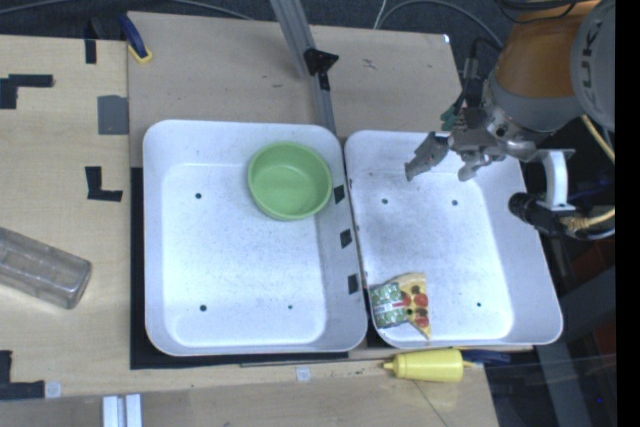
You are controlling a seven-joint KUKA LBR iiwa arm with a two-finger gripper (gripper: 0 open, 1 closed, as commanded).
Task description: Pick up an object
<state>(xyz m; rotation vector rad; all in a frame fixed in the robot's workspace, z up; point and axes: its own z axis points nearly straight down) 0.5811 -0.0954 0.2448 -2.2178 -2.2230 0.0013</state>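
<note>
A green bowl sits in the left bin, near its back right corner. A small printed packet in green, red and yellow lies at the front left of the right bin. My gripper hovers over the back part of the right bin, well apart from the packet. Its two dark fingers are spread and nothing is between them.
A yellow bottle lies on the bench just in front of the right bin. A clear plastic container rests at the far left. A grey pole slants across the back of the bench. Cables trail behind the bins.
</note>
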